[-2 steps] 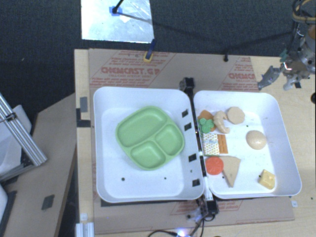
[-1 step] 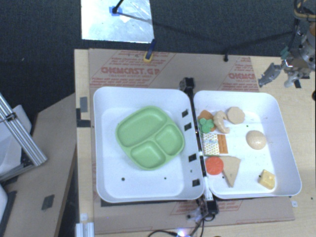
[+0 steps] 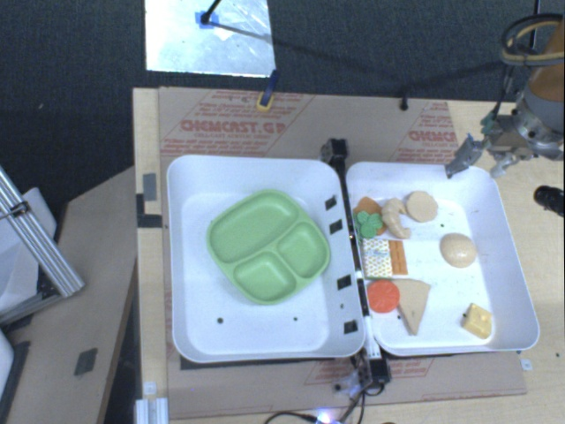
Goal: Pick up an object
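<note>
Writing: red print on the brown cardboard sheet (image 3: 291, 117) under the bins, mirrored and upside down as seen; looks like "CHEMCAST GP" at upper left and again at upper right, too blurred to be certain; more red print at the near edge, unreadable
Far left: slanted aluminium frame rails (image 3: 31, 237) beside the bench; pale wooden bench top (image 3: 97, 237) below them
Upper left: shiny silver foil square (image 3: 212, 25) on dark carpet, a blue tab on it; a yellow clip (image 3: 265, 102) at the cardboard's far edge
Left bin: shallow white plastic bin (image 3: 190, 321); holds a light green three-compartment plastic plate (image 3: 269, 246), lying flat
Divider: black clips along the seam (image 3: 353, 237) between the two bins
Right bin: shallow white plastic bin (image 3: 512, 312); along its left side an orange piece with green leafy toy (image 3: 368, 219), a checked card with orange strip (image 3: 386, 257), a red-orange round disc (image 3: 383, 297) touching a tan wedge (image 3: 412, 303)
Right bin, centre: beige knobbly piece (image 3: 395, 219) touching a tan round bun (image 3: 421, 207); pale egg-shaped lump (image 3: 458, 250) apart from these; yellow cheese-like block (image 3: 477, 321) near the front right corner
Gripper: grey two-finger gripper (image 3: 479, 159) over the right bin's far right corner; fingers spread apart, nothing between them; well apart from every object
Obstruction: none over the objects; a black cable (image 3: 353, 64) crosses the carpet beyond the bench
</note>
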{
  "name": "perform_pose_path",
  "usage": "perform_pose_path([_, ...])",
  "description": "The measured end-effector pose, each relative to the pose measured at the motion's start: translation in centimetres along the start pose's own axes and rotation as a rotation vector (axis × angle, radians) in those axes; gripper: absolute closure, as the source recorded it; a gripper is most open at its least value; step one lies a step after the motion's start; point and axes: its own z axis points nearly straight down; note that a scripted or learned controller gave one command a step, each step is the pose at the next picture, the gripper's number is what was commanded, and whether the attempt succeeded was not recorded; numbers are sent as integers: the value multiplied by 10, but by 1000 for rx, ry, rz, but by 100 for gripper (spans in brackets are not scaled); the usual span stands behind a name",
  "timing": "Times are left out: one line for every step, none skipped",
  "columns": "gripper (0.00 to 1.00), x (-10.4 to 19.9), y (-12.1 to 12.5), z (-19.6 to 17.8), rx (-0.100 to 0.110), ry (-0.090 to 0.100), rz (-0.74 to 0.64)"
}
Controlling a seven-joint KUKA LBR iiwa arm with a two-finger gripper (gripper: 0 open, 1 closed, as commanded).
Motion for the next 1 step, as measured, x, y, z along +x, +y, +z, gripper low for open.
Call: perform_pose_path([0,1,-3,62,0,0,0])
